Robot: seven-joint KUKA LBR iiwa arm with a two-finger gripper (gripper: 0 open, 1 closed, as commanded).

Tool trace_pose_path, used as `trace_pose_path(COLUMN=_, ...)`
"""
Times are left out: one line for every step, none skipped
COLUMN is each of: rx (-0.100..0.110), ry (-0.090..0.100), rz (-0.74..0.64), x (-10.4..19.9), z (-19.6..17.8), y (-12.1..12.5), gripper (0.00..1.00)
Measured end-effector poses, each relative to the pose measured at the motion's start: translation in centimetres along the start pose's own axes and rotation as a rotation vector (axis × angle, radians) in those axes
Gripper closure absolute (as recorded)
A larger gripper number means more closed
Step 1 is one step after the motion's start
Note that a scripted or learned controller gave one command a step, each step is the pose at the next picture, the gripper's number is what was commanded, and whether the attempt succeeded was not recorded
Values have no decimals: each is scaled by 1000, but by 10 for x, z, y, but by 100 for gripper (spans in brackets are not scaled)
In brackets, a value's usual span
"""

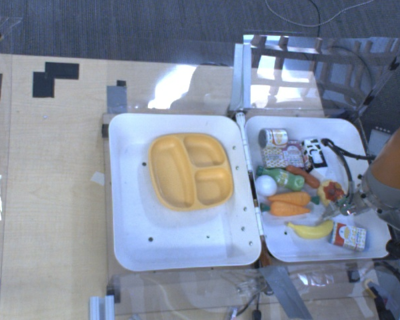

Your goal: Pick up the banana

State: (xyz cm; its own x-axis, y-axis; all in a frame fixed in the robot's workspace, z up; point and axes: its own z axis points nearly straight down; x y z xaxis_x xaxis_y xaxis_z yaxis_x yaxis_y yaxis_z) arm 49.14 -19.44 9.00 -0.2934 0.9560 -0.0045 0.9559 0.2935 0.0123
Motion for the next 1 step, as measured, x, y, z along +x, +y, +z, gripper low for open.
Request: trace_pose_path(rx=-2, ry=-7, rz=3, x=-3, z=0, y=0, gripper=0)
